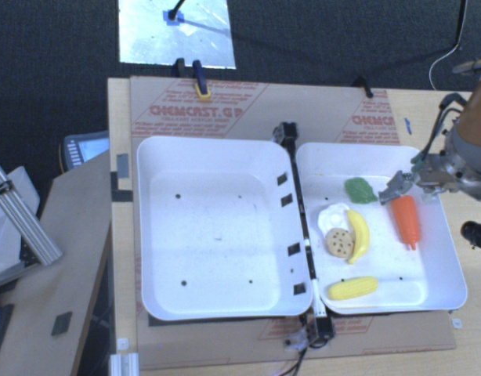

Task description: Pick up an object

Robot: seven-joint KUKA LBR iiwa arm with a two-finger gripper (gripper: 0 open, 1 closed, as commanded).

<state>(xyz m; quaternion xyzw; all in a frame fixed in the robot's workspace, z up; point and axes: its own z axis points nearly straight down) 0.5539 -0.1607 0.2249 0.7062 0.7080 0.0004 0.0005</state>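
Camera view: two white bins sit side by side on the tabletop (248, 100). The left bin (213, 225), in the middle of the frame, has nothing in it but small dark specks. The right bin (436, 288), at centre right, carries all the candidates: a green piece (360, 189) toward its upper middle, an orange carrot (406, 220) to the right of that, a white piece (331, 217) with a cookie (340, 243) resting at its lower edge, a banana (358, 235) just beside the cookie, and a yellow corn cob (352, 288) near the bin's lower rim.

The arm (471, 143) comes in at the right edge of the frame. Its tool (403, 183) hangs over the right bin, between the green piece and the carrot's upper end, close above the carrot. Whether it stands wide or narrow I cannot tell; nothing is seen gripped in it.

As I judge it, the pick is not yet made: every object lies on the bin floor, and closing on one and lifting it remain.
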